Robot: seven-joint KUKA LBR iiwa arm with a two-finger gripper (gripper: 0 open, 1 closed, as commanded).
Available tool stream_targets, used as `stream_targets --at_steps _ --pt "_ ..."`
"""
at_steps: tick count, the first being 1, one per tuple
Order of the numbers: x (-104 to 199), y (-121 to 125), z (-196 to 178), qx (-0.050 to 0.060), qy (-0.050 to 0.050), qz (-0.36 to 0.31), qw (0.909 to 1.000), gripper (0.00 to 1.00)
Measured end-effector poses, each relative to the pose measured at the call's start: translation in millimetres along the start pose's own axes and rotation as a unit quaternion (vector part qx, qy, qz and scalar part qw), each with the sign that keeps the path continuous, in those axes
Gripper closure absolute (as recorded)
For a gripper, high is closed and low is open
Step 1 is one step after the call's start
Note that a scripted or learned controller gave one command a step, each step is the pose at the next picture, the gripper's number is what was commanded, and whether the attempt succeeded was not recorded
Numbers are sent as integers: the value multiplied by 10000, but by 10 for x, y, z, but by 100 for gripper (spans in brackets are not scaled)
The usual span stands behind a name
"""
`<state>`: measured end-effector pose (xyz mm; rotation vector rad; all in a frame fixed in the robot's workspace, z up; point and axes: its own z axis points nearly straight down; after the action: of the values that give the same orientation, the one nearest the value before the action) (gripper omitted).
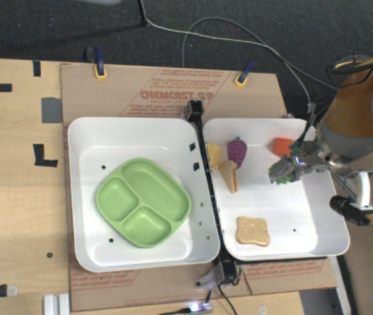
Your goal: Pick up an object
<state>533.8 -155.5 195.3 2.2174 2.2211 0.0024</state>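
Plastic toy food lies in the right bin [318,238], where the pincer [282,172] hovers low; whether its jaws are apart or together I cannot tell. An orange piece [282,146] sits just behind it, the purple grape bunch [237,151] and ice-cream cone [230,176] farther out to its side, the toast slice [252,231] nearer the front. All look light, stiff and slippery (grip across the narrow middle). A green divided plate [143,202] fills the left bin [81,195].
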Motion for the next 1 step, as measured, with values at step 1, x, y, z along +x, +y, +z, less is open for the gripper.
stream_targets --at_steps 1 --pt "454 298 -2 17 9 -20 10000 100"
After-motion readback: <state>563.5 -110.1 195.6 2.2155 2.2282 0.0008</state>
